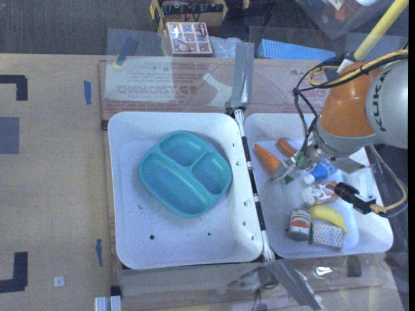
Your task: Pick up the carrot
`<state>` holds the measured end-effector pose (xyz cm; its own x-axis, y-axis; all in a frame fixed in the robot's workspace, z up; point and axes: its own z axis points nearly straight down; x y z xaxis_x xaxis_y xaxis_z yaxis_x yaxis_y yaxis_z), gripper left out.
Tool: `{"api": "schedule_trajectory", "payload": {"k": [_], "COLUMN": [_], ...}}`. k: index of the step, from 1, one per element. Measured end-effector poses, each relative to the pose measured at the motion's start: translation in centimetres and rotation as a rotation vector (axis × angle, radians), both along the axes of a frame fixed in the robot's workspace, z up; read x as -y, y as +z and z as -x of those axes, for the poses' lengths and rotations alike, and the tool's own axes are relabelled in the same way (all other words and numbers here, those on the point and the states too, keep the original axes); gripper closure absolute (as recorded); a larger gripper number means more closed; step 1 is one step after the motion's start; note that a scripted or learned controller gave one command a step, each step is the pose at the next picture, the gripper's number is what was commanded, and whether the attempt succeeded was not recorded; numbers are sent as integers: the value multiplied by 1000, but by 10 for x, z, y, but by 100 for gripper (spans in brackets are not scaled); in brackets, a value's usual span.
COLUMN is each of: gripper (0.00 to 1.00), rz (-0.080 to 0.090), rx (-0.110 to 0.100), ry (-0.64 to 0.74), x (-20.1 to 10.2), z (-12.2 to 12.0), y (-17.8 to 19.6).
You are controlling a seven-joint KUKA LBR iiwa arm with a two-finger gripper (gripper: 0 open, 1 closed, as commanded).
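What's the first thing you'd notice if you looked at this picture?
Probably the big turquoise divided plate, lying alone in the left white bin. Next comes the arm's bright orange band, hanging over the right bin. Its pincer points down beside the carrot, and a yellow banana lies nearer the front among small packets.

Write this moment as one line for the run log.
phase: reach | claw: low in right bin, beside carrot tip | carrot: lying in bin, not lifted | left bin: teal plate
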<state>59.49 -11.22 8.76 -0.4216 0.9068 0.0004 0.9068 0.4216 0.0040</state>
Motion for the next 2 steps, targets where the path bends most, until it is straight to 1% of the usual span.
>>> {"api": "schedule_trajectory", "payload": {"k": [1, 2], "gripper": [100, 100], "rz": [1, 4], "rx": [7, 2], "ry": [-2, 260], "x": [1, -66], "z": [-2, -12], "y": [12, 98]}}
